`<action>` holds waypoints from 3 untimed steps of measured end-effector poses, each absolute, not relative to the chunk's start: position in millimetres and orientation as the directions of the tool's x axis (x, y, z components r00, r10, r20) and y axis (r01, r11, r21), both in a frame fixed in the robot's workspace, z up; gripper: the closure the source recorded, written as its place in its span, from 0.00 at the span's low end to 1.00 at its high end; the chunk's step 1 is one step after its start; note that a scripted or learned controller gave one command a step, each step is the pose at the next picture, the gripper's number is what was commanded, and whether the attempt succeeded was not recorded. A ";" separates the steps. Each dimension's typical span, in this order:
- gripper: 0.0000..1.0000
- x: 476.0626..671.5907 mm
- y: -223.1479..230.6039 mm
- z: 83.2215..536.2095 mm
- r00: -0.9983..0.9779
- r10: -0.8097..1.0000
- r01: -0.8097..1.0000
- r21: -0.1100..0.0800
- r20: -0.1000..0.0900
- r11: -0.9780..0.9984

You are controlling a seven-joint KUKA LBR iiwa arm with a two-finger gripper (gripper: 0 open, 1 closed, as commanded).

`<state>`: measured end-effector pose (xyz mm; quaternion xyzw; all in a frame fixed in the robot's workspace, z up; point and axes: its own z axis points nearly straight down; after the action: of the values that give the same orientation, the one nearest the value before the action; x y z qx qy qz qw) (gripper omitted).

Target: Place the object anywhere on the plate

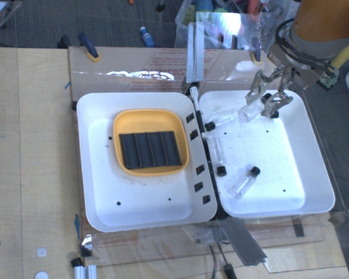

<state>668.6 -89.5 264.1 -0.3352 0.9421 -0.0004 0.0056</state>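
Wood bench point(29, 156) fills the near side & left, w/ a grey flat strip point(242, 244) lying at the front edge betw. the two bins. Left bin point(104, 205) and right bin point(291, 196) sit side by side, rims touching at the centre. In the right bin, nearest the front, a clear near vial point(244, 182) w/ black cap lies tilted on the floor. Just beyond it, close to the centre divider, a mid vial point(216, 151) lies roughly lengthwise. In the left bin, a yellow plate point(123, 121) sits about mid-bin, w/ a black ribbed block point(150, 150) lying flat inside it. Farther back in the right bin, a far vial point(220, 121) lies by the divider, cap toward it. Next to that, a clear tip vial point(248, 113) sits at the end of the gripper point(270, 97), near the bin's back right corner, well apart from the plate. Can't tell if the gripper is released, clenched or grasping the tip vial; the glass is too blurred vs. the white. Arm point(326, 10) comes in top right, orange band visible. Behind the bins, cardboard point(134, 65), then a clear tub point(221, 4) of clutter on the floor.
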 end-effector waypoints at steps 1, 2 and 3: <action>1.00 668.0 -74.1 253.8 -0.552 -0.834 -0.834 -0.002 -0.006 0.552; 1.00 667.7 -54.3 256.6 -0.411 -0.912 -0.912 -0.003 -0.006 0.411; 1.00 667.9 -60.3 275.4 -0.132 -0.991 -0.991 -0.007 -0.006 0.133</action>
<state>667.9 -60.3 275.4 -0.6586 0.7525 -0.0005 0.0048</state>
